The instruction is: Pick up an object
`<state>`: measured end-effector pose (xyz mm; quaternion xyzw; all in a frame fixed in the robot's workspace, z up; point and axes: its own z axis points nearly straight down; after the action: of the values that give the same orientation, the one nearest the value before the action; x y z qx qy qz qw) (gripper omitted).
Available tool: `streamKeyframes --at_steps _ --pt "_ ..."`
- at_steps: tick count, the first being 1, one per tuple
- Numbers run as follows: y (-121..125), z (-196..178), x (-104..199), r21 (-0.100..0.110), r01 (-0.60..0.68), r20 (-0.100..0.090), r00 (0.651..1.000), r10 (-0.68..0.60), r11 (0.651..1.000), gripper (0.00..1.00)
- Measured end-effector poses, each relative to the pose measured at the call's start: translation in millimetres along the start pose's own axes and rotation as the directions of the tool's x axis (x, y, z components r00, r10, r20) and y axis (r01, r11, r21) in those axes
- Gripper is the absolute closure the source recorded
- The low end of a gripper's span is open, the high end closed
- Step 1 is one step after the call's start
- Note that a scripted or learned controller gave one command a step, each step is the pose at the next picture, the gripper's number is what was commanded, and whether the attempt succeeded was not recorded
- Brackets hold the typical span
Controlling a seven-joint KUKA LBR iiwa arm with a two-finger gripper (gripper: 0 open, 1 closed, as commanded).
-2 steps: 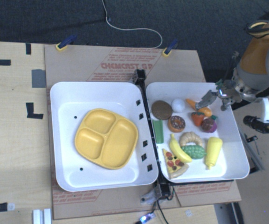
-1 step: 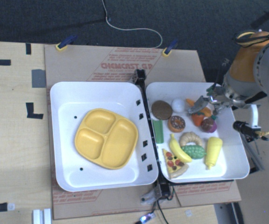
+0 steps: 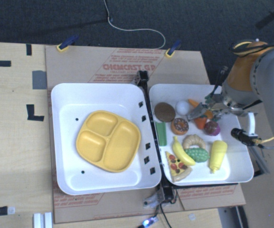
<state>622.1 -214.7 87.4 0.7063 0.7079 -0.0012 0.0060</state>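
Grey gripper [image 3: 199, 112], finger state indiscernible, is poised beside the purple toy [image 3: 212, 128]. Neighbouring red toy [image 3: 201, 122] may be nudged, spoiling the pick.

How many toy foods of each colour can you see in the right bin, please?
Yellow: 2, banana and bottle
Green: 2, stick and cob
Brown: 2, cookie and donut
White: 1, ball
Orange or red: 2
Purple: 1
Tan: 2
Total: 12
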Motion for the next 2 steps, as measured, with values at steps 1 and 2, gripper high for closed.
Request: streamKeyframes --at_steps 1,2 --pt "2.2 -14.6 -0.7 -0.007 0.001 0.003 1.0 -0.001 1.0 1.0" --pt "5.9 -62.2 8.1 0.003 0.0 -0.01 1.0 0.0 1.0 1.0"
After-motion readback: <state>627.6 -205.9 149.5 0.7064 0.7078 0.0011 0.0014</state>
